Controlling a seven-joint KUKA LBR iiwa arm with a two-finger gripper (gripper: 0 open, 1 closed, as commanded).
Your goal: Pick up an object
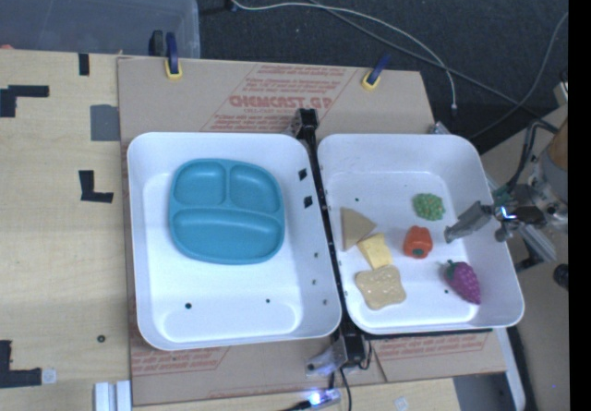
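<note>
The right bin (397, 155) holds several toy foods: a green leafy piece (428, 206), a red pepper (417, 242), a purple grape bunch (464, 281), a tan wedge (355, 226), a yellow cheese block (374, 251) and a beige cracker (380, 287). My gripper (464, 223) reaches in over the bin's right rim, just right of the red pepper and above the grapes. It is low and small in the view, and nothing is seen held in it.
The left bin (152, 215) holds a blue divided plate (224, 211). A black divider (319, 206) runs between the bins. Cardboard lies under both bins, with cables behind and the arm's hardware (540, 206) at the right.
</note>
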